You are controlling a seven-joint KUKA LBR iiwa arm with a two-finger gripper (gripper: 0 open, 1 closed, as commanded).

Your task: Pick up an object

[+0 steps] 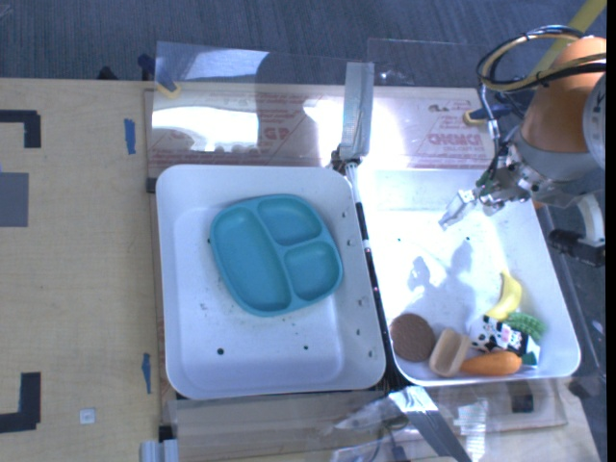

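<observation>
We see the small curved yellow banana (507, 296) standing near-to-far in the right white bin (553, 268). The two-finger gripper (454, 212) hangs far-left of it; we cannot tell its state.

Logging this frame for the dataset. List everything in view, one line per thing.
bins: two, white, side by side on the bench
divided plate: one, teal, in the left bin
banana: one, yellow, right bin, near corner
round cookie: one, brown, right bin, front edge
bread piece: one, tan, beside the cookie
carrot: one, orange, right bin, front edge
cow-patterned toy: one, black and white, above the carrot
arm: one, grey with orange band, entering from the view's right
claw: one, over the right bin's far side
</observation>
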